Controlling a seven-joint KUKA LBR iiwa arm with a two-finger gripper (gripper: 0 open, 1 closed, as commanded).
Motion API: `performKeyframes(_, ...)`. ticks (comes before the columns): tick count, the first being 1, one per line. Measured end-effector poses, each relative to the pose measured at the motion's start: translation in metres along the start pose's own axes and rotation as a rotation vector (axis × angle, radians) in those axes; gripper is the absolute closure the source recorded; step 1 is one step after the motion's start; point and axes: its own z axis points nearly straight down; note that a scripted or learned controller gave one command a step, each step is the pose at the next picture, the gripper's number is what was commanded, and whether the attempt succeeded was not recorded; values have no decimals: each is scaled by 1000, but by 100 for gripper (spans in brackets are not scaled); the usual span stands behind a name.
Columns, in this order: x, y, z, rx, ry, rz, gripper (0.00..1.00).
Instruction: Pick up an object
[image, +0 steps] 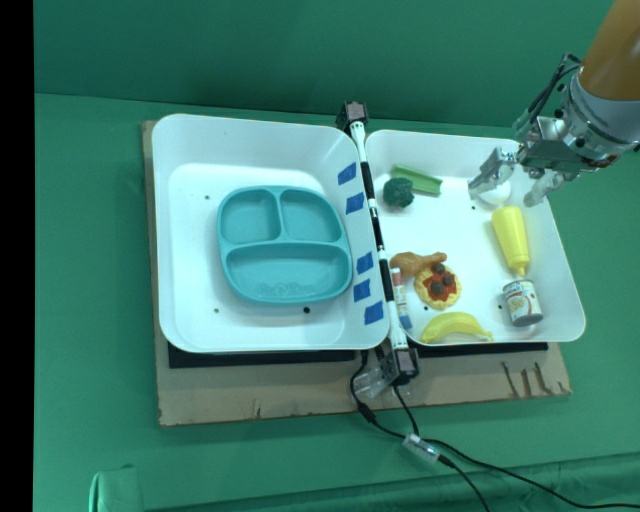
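Yellow mustard bottle (511, 238) lies in right bin (560, 310), just below gripper (516, 183); 2 fingers spread apart, nothing between them. Same bin: broccoli (398, 192), celery stick (417, 180), pizza slice (438, 285), banana (455, 326), small can (521, 302). Teal divided plate (285, 245) in left bin (180, 300).

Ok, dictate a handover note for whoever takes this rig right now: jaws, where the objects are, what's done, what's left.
Gripper: jaws open, holding nothing, hovering over the right white bin's far corner.
Right bin: yellow mustard bottle closest to the gripper, green broccoli floret, green celery stick, small pizza, yellow banana, small labelled can.
Left white bin: teal divided plate.
Done: nothing picked.
Left: descend, grasp, lift one object.
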Motion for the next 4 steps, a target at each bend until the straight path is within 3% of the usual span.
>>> performKeyframes(1, -32, 26, 161, -6, -2, 2, 0)
performKeyframes(2, 5, 78, 175, -18, -3, -3, 0)
performKeyframes(3, 2, 82, 157, -35, -7, 3, 100)
performKeyframes(4, 2, 82, 157, -35, -7, 3, 0)
